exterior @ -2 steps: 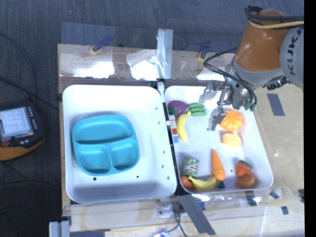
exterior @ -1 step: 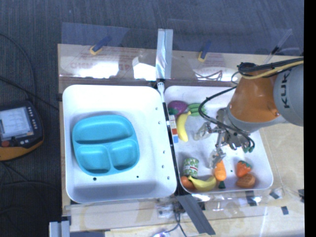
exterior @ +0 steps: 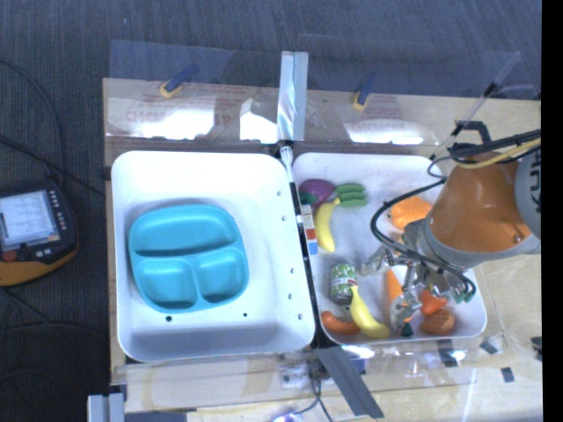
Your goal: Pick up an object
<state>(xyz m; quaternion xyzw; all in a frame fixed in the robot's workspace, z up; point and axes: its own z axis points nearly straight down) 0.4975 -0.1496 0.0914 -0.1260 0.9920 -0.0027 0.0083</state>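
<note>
Two white bins side by side: left bin (exterior: 141, 332) holds a blue three-part tray (exterior: 186, 255); right bin (exterior: 387, 170) holds toy food, with the arm (exterior: 479, 209) reaching in from the right above its near right corner. Gripper (exterior: 410, 301) low over an orange carrot (exterior: 392, 286) and a red piece (exterior: 436, 321), fingers too cluttered to read — cannot tell if spread or closed, nothing clearly between them. Smaller items: yellow banana (exterior: 366, 316) near front wall, second banana (exterior: 326, 225) by divider, green can (exterior: 343, 280) between them, purple piece (exterior: 316, 189) and green piece (exterior: 351, 194) at back, red-orange piece (exterior: 337, 323) at front.
</note>
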